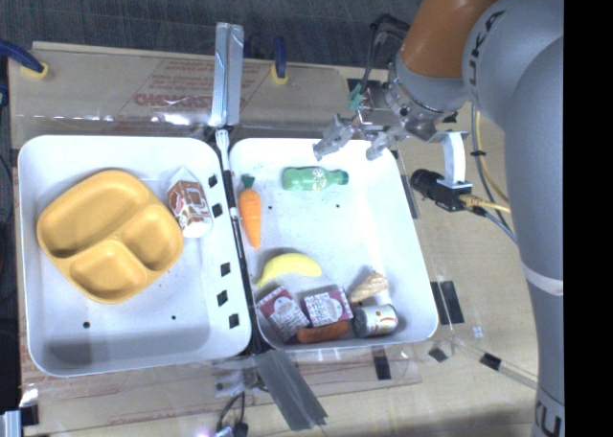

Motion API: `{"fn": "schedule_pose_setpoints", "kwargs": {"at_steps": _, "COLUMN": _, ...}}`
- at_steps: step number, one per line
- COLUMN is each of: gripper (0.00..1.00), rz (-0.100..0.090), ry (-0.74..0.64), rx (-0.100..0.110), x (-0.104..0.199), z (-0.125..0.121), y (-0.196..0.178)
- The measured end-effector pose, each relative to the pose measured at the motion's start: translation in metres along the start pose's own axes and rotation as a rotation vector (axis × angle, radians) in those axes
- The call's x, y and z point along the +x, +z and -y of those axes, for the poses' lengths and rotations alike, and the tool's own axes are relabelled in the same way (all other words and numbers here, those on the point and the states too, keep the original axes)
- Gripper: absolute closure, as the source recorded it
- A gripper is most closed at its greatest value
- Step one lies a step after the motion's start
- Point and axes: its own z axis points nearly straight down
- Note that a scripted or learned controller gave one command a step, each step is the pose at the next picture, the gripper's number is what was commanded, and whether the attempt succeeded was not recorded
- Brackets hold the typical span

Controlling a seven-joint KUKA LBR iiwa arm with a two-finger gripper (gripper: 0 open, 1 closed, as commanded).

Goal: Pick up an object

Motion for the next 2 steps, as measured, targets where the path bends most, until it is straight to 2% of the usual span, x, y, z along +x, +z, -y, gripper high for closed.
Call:
{"fn": "schedule_pose_setpoints", "kwargs": {"at_steps": 1, "gripper": 0.00, "rz": 0.008, "ry": -0.077, "rx": -0.028, "x": 0.007, "z": -0.036, "y": 0.141}}
{"fn": "schedule_pose_setpoints", "kwargs": {"at_steps": 2, "gripper": 0.00, "rz": 0.003, "ry": -0.007, "rx": -0.011, "x": -0.003, "z": -0.032, "y": 0.163}}
